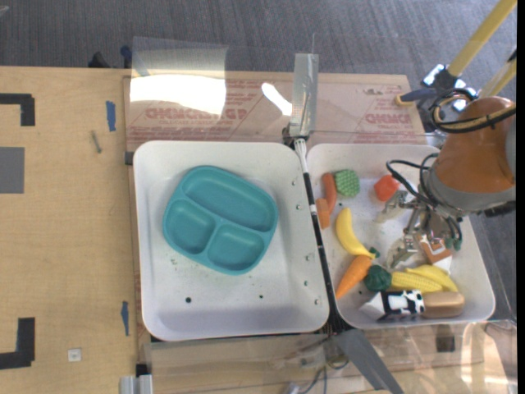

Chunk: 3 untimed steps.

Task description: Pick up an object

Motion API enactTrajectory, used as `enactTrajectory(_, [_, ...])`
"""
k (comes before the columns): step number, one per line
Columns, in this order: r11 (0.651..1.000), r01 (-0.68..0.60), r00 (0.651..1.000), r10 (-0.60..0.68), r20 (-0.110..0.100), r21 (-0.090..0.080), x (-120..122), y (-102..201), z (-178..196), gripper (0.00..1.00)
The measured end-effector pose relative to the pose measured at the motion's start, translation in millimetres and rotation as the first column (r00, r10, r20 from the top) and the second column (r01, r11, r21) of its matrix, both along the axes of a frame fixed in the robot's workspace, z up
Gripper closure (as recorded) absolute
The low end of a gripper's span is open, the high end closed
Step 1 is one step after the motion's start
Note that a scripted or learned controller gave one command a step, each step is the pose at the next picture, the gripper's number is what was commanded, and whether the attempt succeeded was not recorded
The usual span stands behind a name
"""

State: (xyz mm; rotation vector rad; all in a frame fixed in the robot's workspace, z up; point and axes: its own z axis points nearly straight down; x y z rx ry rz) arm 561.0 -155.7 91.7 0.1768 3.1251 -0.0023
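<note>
The right bin (480, 281) holds several toy foods. They include a yellow banana (349, 233), a carrot (351, 276), a corn cob (424, 281), a green piece (347, 182), a red-orange piece (386, 188) and a black-and-white cow (404, 303). My gripper (399, 235) hangs over the middle of this bin, right of the banana and above the corn. It is open, with bare bin floor between its metal fingers. A small orange-and-white piece (435, 251) lies right beside the wrist, partly hidden.
A teal divided plate (219, 218) lies in the left bin (156, 302). A tan bread piece (444, 304) sits by the right bin's front wall. An orange sausage (327, 199) lies along the divider between the bins. Cables and yellow poles (484, 31) stand at the back right.
</note>
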Motion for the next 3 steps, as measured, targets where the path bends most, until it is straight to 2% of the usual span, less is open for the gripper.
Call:
enactTrajectory(1, [0.999, 0.043, 0.999, -0.043, 0.0, 0.003, 73.1, 41.8, -3.0, 0.0])
enactTrajectory(2, [0.962, 0.275, 0.962, -0.275, 0.0, 0.004, 84.9, 28.8, -3.6, 0.0])
enactTrajectory(3, [0.917, 0.399, 0.917, -0.399, -0.003, 0.005, 34.9, 20.3, -2.7, 0.0])
